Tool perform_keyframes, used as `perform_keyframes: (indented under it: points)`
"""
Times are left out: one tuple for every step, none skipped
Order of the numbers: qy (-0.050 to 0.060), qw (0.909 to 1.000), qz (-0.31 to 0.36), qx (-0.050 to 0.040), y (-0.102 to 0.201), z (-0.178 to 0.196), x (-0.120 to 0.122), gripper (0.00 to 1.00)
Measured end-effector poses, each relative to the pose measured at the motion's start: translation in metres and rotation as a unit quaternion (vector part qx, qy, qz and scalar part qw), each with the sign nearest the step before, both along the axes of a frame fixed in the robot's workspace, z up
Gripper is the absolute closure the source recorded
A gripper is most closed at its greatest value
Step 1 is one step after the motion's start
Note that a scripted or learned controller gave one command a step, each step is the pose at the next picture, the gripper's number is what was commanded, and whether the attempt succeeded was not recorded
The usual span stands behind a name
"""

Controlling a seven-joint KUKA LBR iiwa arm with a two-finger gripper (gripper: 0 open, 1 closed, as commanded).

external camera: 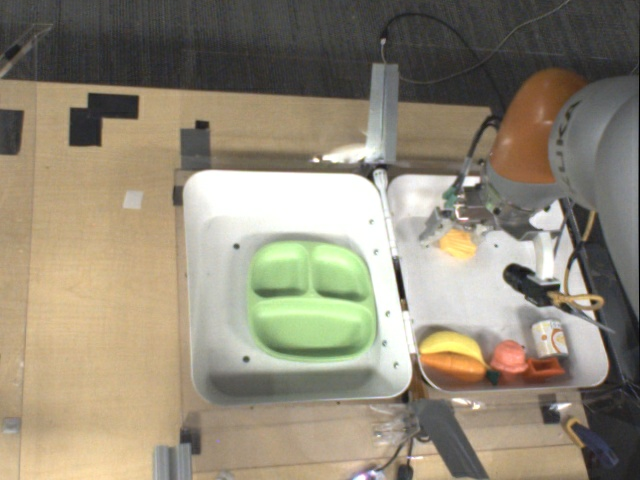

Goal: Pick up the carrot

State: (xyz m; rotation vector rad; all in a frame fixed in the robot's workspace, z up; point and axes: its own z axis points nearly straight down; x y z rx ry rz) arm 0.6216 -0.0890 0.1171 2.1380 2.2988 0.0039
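Carrot: the carrot [455,368] lies in the near left corner of the right bin [500,293], just in front of a yellow banana [452,345] that touches it, both pressed up against the bin's near wall.

Gripper: the gripper [452,220] sits at the far end of the right bin, directly over a small yellow-orange piece [459,245]; whether that piece is between the fingers or merely under them cannot be told, nor can the fingers' state.

Gap: gripper and carrot are well apart, at opposite ends of the same bin, so the grasp on the carrot looks not yet begun.

Neighbours: a pink item [509,357] and a small red one [545,368] lie right of the carrot along the near wall, with a small can [549,339] beyond them.

Left bin: the left bin [215,268] carries a green divided plate [312,298], away from the work.

Judgement: the carrot's place against wall and banana probably leaves little room for fingers on either side.
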Motion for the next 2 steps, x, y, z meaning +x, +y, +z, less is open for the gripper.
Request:
perform_keyframes:
  points:
    - [-0.004, 0.9978, 0.066, -0.0010, -0.011, -0.028, 0.007, 0.00]
    - [-0.001, 0.9718, -0.236, 0.0004, -0.044, 0.044, 0.017, 0.00]
